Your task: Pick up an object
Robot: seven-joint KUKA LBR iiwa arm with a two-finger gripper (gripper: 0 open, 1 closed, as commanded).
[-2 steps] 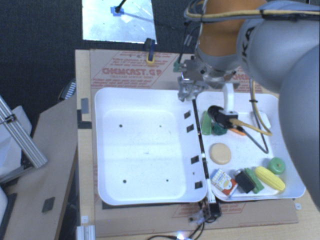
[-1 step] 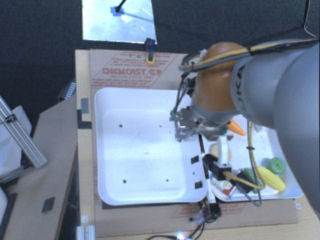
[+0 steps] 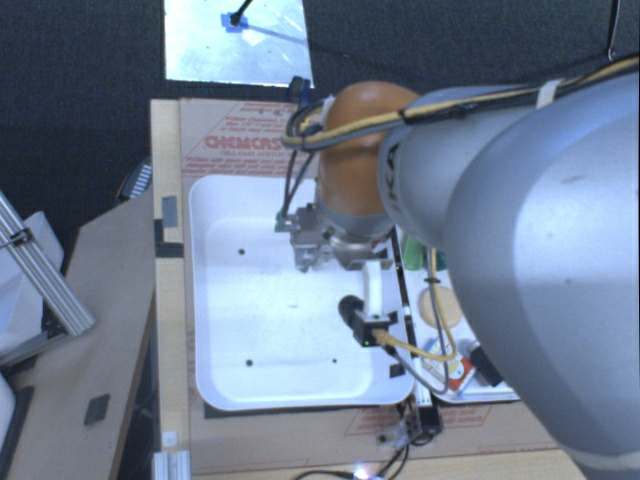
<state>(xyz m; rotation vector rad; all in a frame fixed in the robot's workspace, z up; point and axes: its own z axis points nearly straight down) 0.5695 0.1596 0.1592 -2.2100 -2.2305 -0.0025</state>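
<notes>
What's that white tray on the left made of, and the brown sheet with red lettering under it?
The white bin looks like moulded plastic: smooth, faintly glossy, with rounded corners and a raised rim. The brown sheet seems to be cardboard or paper-faced board: matte, printed in red.

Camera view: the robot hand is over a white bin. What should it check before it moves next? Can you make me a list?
1. Hand is over the left bin: ok.
2. Something to grab lies near the hand: not ok; the floor there is bare white with small dark dots.
3. Hand already holds something: cannot tell.
4. Right bin has things to pick: ok; a tan round thing and an orange thing peek out.
5. Path to those things is free: cannot tell; the arm hides most of that bin.
</notes>
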